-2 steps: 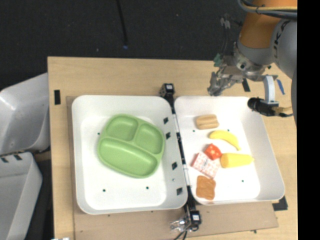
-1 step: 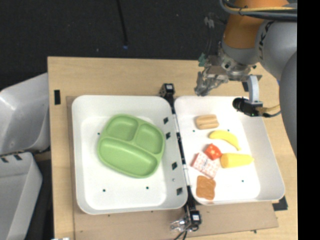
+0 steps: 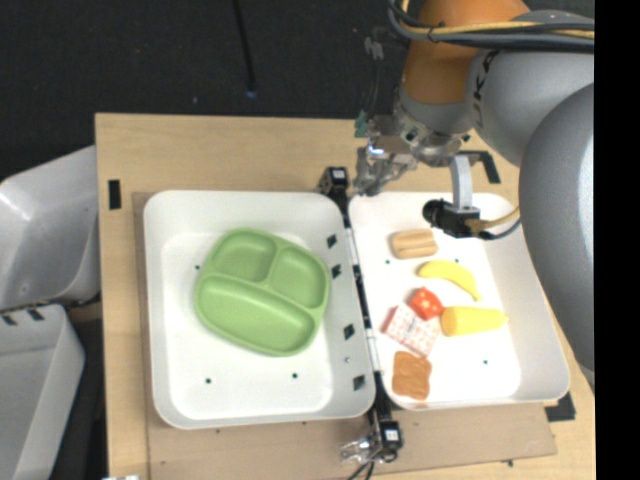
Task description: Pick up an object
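The right bin (image 3: 520, 358) holds several toy foods. A tan bread roll (image 3: 413, 243) lies near its back, with a yellow banana (image 3: 450, 278) just in front of it. Further forward are a small red piece (image 3: 426, 303), a yellow-orange wedge (image 3: 472, 320), a red-and-white checkered packet (image 3: 412, 330) and a brown toast slice (image 3: 411, 375). My gripper (image 3: 380, 164) hangs over the back edge where the two bins meet, behind and to the left of the bread roll, with nothing seen in it.
A green divided plate (image 3: 262, 290) lies in the middle of the left bin (image 3: 170, 368). The arm's grey body (image 3: 550, 148) covers the back right corner of the bench. The divider (image 3: 356, 298) between the bins runs front to back.
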You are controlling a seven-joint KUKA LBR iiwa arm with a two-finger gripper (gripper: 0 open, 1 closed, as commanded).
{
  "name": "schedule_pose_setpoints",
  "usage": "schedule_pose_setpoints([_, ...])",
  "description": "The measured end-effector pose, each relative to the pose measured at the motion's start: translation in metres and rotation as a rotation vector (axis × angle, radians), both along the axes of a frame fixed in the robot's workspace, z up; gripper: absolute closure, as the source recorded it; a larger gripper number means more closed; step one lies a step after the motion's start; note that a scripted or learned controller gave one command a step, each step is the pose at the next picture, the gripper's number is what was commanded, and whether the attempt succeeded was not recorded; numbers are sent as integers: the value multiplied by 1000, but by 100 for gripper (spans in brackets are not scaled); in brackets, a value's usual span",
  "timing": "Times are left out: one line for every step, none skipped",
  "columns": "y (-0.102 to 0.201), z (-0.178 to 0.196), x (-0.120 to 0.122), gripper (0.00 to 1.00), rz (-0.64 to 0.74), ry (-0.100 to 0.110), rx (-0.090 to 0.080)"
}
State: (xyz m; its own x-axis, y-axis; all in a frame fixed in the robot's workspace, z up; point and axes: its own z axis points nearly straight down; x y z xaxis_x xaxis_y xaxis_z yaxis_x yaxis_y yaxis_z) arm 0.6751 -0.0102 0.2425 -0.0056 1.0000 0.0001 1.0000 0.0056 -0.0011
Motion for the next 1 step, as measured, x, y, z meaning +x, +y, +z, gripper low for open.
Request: schedule_pose_setpoints([61,-4,5,100,1,-3,1])
